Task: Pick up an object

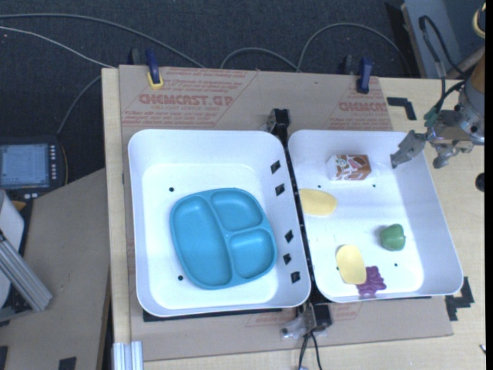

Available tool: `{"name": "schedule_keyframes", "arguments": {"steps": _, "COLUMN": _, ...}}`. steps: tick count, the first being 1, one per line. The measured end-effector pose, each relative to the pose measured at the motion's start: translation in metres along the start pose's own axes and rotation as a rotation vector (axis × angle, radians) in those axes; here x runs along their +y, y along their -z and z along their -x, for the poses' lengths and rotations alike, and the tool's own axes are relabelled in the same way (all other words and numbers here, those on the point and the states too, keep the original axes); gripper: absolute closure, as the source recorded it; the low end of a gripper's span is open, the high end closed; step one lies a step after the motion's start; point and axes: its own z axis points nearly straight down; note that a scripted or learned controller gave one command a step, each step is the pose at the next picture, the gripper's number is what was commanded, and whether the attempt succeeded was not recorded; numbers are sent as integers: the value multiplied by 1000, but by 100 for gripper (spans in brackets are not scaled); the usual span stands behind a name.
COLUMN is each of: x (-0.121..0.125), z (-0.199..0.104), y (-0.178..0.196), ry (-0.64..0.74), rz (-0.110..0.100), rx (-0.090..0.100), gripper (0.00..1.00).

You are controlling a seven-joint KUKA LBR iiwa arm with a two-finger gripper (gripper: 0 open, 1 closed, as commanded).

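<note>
Above right bin's (pixel 435 206) far right rim: gripper (pixel 422 151) open, holding nothing; could hit that rim, descending for snack packet (pixel 349 166).

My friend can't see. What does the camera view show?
A robot gripper hovers open at the right bin, holding nothing. That bin has a snack packet, two yellow pieces, a green ball and something purple. The left bin holds a blue tray.
</note>
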Motion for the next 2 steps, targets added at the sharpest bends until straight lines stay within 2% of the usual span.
{"name": "schedule_keyframes", "arguments": {"steps": 1, "x": 3, "z": -1, "y": 7, "ry": 3, "rz": 13, "rx": -3, "gripper": 0}}
{"name": "schedule_keyframes", "arguments": {"steps": 2, "x": 4, "z": -11, "y": -49, "ry": 4, "rz": 7, "rx": -1, "gripper": 0}}
